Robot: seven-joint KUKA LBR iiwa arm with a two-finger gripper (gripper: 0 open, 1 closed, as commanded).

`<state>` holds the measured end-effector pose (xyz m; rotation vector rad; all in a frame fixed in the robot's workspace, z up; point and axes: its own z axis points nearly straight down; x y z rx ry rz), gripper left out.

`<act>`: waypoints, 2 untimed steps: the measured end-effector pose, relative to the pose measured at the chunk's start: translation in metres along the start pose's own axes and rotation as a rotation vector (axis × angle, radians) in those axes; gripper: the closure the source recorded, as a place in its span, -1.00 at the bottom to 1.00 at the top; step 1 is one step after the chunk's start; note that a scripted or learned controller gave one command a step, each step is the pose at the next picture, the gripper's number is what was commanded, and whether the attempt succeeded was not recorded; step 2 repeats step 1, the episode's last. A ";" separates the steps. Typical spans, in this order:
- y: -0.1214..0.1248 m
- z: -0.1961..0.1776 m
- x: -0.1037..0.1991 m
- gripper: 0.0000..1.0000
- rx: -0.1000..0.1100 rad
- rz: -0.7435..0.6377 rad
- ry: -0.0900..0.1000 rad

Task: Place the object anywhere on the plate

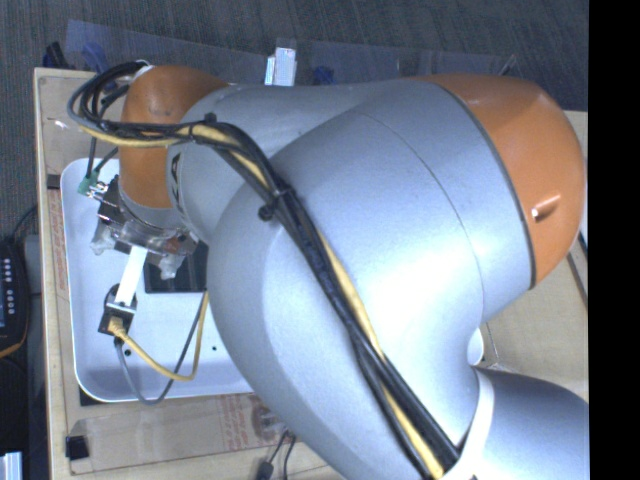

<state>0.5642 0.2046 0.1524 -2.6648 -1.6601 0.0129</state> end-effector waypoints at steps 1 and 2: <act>0.023 -0.100 0.028 -1.00 -0.004 -0.272 0.003; 0.023 -0.100 0.028 -1.00 -0.004 -0.272 0.003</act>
